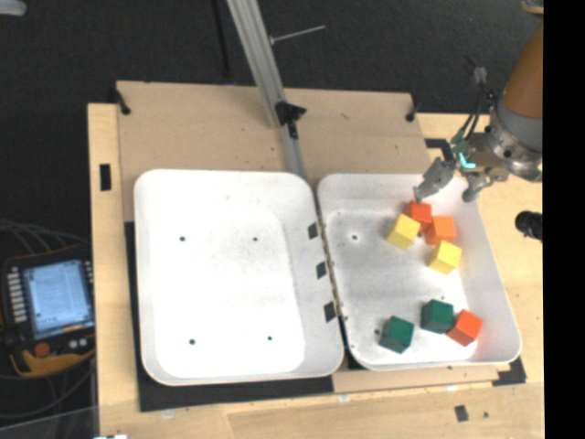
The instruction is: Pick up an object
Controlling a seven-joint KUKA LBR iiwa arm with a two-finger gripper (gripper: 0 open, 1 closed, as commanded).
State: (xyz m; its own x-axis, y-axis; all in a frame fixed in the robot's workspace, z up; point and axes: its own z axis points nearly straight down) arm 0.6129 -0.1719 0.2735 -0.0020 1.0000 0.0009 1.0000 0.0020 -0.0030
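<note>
Wooden bench [105, 245] bears 2 white bins [228, 273], side by side.

fingers [454, 181] spread above the right bin [489, 273]; nothing between them

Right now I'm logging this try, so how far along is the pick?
Done: the gripper has reached the right bin, above its far edge. In hand: nothing; its fingers stand apart with no block between them, just above the orange block in the upper cluster. Left: come down, close on a block and lift it. All seven blocks lie in the bin.
</note>
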